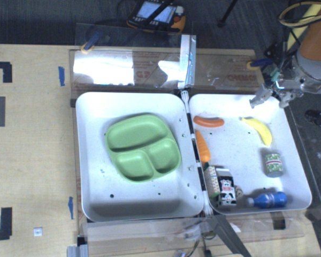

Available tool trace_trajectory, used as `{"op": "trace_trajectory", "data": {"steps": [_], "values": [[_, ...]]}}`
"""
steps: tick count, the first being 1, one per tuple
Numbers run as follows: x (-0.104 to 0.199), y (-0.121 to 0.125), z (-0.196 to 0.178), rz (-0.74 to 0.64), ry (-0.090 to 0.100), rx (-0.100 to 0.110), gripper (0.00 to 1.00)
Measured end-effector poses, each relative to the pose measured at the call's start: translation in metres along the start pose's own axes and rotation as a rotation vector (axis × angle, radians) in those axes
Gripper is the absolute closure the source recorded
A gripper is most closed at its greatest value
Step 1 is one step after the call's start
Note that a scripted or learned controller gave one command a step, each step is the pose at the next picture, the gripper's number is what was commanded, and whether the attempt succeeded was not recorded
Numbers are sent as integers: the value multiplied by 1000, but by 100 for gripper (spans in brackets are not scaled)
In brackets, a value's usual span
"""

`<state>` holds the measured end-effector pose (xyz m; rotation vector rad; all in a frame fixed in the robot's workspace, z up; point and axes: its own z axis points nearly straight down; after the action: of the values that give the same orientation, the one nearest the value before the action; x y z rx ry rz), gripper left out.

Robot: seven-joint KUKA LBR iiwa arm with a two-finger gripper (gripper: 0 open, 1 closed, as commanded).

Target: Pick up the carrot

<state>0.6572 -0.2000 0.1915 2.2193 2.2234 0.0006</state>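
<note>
The carrot [203, 146] is a slim orange piece lying flat in the right bin [295, 143], hard against that bin's left wall. It runs lengthwise from far to near, about midway along the wall, nothing gripping it.

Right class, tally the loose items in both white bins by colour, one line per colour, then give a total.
Orange: 2 – long orange carrot, orange-red sausage
Yellow: 1 – curved yellow banana
Green: 2 – green divided plastic plate, small green-labelled can
Blue: 1 – blue bottle
Black-and-white: 1 – carton
Total: 7
</note>
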Motion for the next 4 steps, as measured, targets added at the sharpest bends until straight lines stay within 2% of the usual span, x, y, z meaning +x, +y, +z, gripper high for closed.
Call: {"op": "trace_trajectory", "data": {"steps": [1,2,3,4], "values": [[21,-54,-22,-132,0,0,0],[89,-17,-28,-25,-1,-2,0],[109,11,105,87,-1,-4,0],[128,11,5,-520,-2,-6,0]]}}
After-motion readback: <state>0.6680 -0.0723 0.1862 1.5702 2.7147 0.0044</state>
